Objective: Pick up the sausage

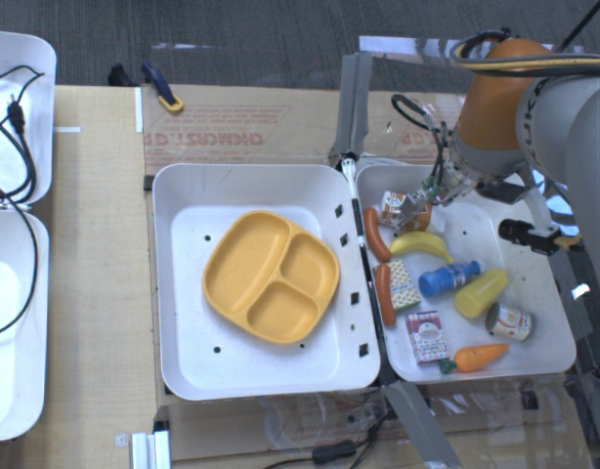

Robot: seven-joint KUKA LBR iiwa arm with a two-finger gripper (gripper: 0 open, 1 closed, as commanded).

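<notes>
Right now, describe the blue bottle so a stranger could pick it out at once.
Look in the right-hand white bin, the one crowded with toy groceries. Near its middle, just below the banana, the blue bottle lies on its side. It is the only blue item there, lying next to a yellow bottle.

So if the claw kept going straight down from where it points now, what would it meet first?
Probably the small can at the back of the right bin, just above the banana. The claw hangs close beside it, though depth is hard to judge from this slant.
</notes>
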